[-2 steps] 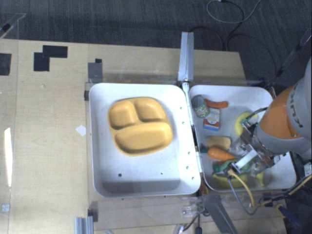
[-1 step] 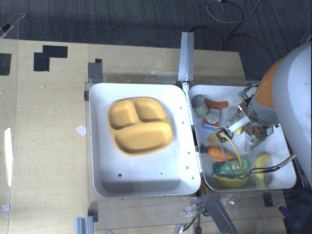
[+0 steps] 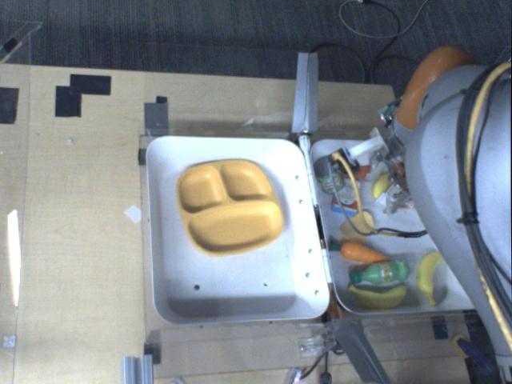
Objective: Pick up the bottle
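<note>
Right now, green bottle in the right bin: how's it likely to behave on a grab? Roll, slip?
The green bottle lies on its side, so its round body probably rolls if nudged. It looks like glossy plastic, likely slippery and light. It rests against a yellow banana with a carrot just above, so a grab may jostle both.

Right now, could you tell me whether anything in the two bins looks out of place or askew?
Nothing looks spilled or damaged. The green bottle lies on its side in the right bin, crowded between a carrot and a banana. The yellow divided tray sits slightly askew in the left bin.
</note>
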Motion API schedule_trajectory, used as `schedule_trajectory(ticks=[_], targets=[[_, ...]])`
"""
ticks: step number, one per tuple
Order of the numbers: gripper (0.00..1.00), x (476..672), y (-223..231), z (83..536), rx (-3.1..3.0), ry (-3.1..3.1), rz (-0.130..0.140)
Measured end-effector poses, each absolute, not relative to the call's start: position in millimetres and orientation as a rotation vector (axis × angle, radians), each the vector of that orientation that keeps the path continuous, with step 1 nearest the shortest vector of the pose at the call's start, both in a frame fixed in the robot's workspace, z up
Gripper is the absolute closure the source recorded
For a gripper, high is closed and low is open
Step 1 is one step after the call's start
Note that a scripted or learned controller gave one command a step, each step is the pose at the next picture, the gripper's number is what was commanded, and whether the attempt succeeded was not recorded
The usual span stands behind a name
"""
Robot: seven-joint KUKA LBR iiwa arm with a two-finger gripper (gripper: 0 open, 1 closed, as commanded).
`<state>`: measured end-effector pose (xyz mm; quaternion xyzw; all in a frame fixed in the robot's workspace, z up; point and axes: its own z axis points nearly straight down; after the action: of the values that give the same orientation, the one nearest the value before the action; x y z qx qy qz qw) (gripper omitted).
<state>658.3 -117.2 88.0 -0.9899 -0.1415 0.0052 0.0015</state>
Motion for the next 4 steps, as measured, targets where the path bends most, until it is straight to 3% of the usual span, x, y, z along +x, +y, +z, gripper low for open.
schedule_trajectory(ticks=[1, 2, 3, 4], targets=[[0.0, 565.2, -155.6, 89.2, -3.117, -0.416, -0.013], [0.0, 646.9, -135.3, 86.9, -3.124, -0.328, -0.009], [0.0, 654.7, -189.7, 86.9, -3.125, -0.325, -0.007], [0.0, 555.8, -205.9, 88.6, -3.085, -0.593, -0.008]])
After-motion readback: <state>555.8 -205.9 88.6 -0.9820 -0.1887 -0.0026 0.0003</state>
